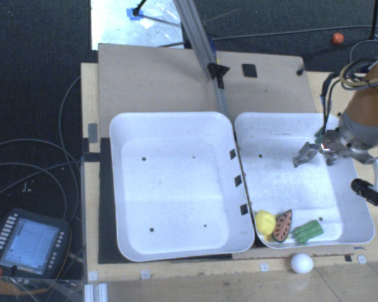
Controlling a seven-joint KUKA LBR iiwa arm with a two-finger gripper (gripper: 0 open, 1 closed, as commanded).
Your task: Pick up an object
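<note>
Camera view shows the two-finger gripper (312,153) over the right shallow white bin (264,131), its fingers spread apart with nothing between them. The round yellow object (265,222), the red-brown slice-shaped object (283,225) and the green ridged object (307,231) lie close together in the near corner, well apart from it. Such crowding against the wall could make the fingers hit the rim or push the pieces away.

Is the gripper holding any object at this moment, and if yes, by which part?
Nothing is held. The gripper hangs over the right bin, apart from the yellow toy, the red toy and the green toy.
</note>
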